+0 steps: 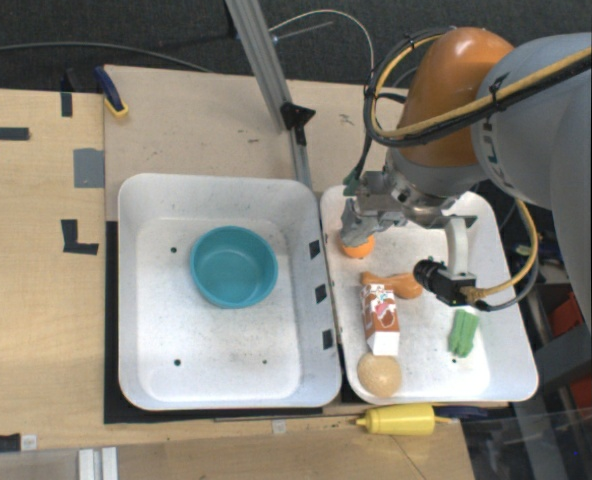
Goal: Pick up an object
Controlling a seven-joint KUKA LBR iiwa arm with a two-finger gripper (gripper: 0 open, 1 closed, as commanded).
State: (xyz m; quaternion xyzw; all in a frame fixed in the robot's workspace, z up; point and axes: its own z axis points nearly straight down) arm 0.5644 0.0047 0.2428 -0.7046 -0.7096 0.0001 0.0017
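Camera view: grey metal tool (357, 230) sits over a small round orange object (357, 247) in the right white bin (506, 368); its grip cannot be judged. Smooth teal bowl (235, 266) occupies the left bin (146, 298).

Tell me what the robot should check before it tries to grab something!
1. Is the gripper over a thing? Ok: it sits right above the orange ball in the right bin.
2. Is the ball between its fingers? Cannot tell, the gripper hides it.
3. Is the ball free of its neighbours? Ok: the carton lies lower down, apart.
4. Is the green toy out of the way? Ok, it lies far across.
5. Is the blue bowl out of the way? Ok, it is in the left bin.
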